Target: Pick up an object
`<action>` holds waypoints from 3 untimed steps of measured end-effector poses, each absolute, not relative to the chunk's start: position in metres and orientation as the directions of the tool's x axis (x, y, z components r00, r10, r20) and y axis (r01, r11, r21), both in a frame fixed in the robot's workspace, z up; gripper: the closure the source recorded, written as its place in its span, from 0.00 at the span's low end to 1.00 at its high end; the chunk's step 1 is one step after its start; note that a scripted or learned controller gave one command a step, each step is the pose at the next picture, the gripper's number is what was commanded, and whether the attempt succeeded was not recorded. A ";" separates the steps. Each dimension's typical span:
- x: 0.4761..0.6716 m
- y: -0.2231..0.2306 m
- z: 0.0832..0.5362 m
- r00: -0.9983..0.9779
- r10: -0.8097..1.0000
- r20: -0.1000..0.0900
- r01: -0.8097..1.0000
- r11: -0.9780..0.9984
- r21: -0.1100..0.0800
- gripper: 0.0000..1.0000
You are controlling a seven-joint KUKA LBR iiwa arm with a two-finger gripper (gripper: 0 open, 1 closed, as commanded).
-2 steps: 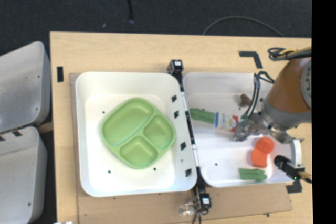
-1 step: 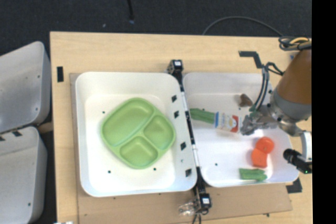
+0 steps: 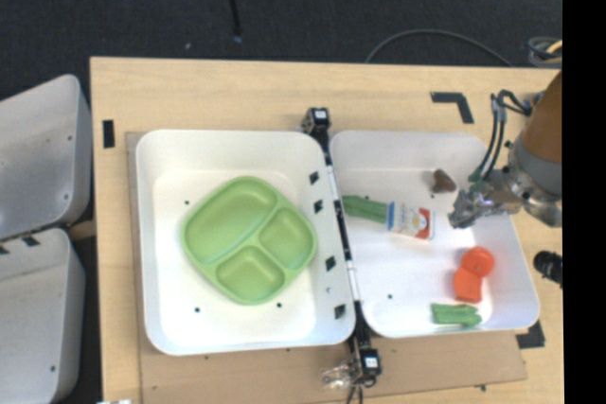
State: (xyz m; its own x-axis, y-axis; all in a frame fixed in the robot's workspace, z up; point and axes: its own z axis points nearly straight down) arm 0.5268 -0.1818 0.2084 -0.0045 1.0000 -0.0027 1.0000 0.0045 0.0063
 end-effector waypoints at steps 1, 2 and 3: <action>0.535 -0.136 0.207 -0.007 1.000 0.001 1.000 0.007 0.001 1.00; 0.555 -0.079 0.207 -0.009 1.000 0.002 1.000 0.009 0.002 1.00; 0.558 -0.032 0.215 -0.007 1.000 0.001 1.000 0.007 0.002 1.00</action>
